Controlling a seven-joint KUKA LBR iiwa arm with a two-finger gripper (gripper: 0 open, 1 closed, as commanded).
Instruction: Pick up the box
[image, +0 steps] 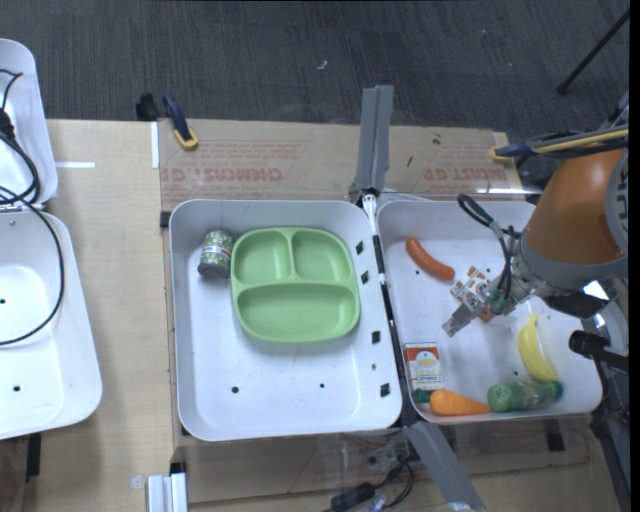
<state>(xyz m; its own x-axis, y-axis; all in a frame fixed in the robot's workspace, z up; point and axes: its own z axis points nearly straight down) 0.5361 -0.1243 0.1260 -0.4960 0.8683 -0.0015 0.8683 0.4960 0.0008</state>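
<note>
Nearest us, along the right bin's (590, 400) front wall, lie a carrot (460, 403) and a green bottle (522, 396), with the box (424, 366) just behind, flat against the left wall. Our jaws (470, 308) hover above the bin floor, up and right of the box, holding nothing we can see; their spread we cannot tell. We judge this the approach: next, shift over the box and descend. Its label is unreadable; the tabletop (260, 160) cardboard print shows mirrored.

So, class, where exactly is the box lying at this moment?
The box lies in the right bin, against its left wall near the front corner, just above the carrot.
</note>
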